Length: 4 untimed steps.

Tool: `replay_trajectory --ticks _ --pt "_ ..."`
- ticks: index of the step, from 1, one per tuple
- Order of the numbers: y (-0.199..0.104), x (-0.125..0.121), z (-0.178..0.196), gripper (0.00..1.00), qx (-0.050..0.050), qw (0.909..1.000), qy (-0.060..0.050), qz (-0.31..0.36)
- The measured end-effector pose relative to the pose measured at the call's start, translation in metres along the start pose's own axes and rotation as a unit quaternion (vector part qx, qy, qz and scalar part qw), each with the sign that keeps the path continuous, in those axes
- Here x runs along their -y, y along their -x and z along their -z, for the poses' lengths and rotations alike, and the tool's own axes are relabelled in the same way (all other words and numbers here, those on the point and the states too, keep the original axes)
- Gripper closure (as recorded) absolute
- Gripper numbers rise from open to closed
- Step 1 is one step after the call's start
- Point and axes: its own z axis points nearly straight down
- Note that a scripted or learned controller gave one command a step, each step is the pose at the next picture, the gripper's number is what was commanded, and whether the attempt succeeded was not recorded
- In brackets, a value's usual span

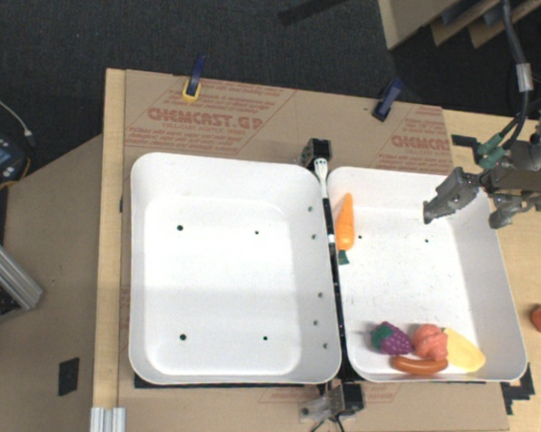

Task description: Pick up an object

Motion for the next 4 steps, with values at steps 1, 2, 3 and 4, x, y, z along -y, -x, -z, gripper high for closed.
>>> replay_trajectory --ticks 1,2,3,4 --pt "-0.037 0.001 -0.208 0.00 -0.001 0.9999 -0.016 -0.002" --pt "0.081 -0.007 -0.132 0.00 0.004 1.0000 -0.002 -0.008" --pt "-0.006 -0.021 -0.001 0.00 -0.001 1.0000 0.003 0.002" --pt "-0.066 0.000 0.116 0.00 -0.002 1.0000 0.002 0.002"
